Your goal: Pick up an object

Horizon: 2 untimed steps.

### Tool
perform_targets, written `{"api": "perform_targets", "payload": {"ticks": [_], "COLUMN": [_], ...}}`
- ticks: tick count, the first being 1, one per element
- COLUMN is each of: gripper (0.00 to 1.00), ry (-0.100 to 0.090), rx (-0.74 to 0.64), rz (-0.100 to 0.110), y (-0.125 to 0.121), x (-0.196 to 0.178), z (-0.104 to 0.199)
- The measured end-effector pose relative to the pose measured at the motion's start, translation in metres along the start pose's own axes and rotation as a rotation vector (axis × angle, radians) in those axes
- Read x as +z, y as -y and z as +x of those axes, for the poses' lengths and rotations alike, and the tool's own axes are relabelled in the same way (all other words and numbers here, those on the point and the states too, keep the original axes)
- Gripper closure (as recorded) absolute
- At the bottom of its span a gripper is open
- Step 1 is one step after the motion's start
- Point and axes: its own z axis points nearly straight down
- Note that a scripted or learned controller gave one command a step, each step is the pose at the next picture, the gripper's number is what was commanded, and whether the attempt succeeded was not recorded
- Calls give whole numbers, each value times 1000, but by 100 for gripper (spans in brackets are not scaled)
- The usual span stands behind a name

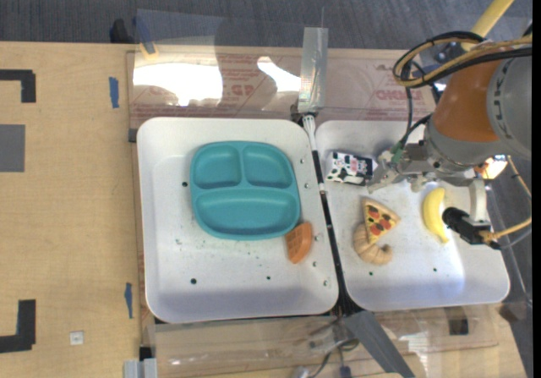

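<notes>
Two shallow white bins are sitting side by side on the desk (68,199). The left bin (169,275) is carrying a teal divided plate (245,190), and an orange piece of toy food (298,243) is lying just off the plate's five o'clock corner, touching or nearly touching its rim. In the right bin (423,279), a small black-and-white carton (350,167) is lying toward eleven o'clock, a toy pizza slice (379,219) is resting near the middle with a tan pastry-like piece (373,248) touching it at six o'clock, and a yellow banana (434,213) is lying at about three o'clock from the slice. The grey arm with its orange band (465,110) is reaching in over the bin's upper right, and the pincer (406,167) is hanging between carton and banana; whether it is spread or pressed together cannot be told, and nothing is visibly pinched in it.
</notes>
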Motion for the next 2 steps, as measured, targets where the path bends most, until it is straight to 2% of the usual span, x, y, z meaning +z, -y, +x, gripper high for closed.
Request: {"api": "perform_targets", "payload": {"ticks": [1, 2], "gripper": [0, 100], "ry": [12, 10], "rx": [117, 114], "rz": [58, 41], "y": [-54, -60], "x": [27, 16], "z": [5, 9]}}
